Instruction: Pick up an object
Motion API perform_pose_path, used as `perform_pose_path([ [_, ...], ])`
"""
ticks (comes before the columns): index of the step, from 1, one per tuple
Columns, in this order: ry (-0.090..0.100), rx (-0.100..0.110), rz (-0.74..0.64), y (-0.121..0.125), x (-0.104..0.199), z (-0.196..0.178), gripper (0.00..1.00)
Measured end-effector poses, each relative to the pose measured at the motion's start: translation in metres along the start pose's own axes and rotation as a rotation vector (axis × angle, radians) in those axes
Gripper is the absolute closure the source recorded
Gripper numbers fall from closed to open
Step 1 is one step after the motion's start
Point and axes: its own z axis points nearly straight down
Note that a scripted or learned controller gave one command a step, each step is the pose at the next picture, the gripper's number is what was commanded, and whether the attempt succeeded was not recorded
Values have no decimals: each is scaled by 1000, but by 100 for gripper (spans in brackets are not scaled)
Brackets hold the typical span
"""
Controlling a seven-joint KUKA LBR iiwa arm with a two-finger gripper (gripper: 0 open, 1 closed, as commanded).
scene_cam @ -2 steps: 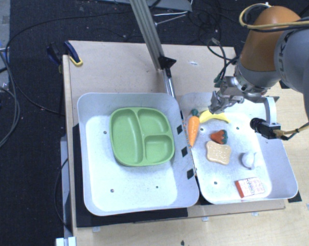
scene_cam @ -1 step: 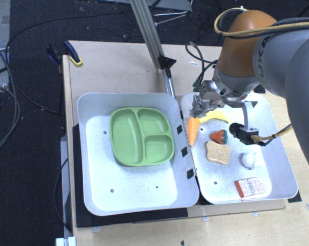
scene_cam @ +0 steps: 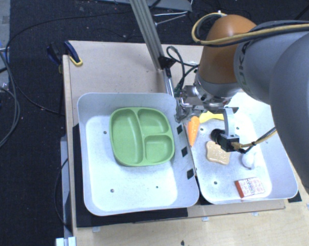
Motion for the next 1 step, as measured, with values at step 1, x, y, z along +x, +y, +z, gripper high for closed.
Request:
perform_pose_path([
  [1,1,-4,-1,-9,44,-18,100],
])
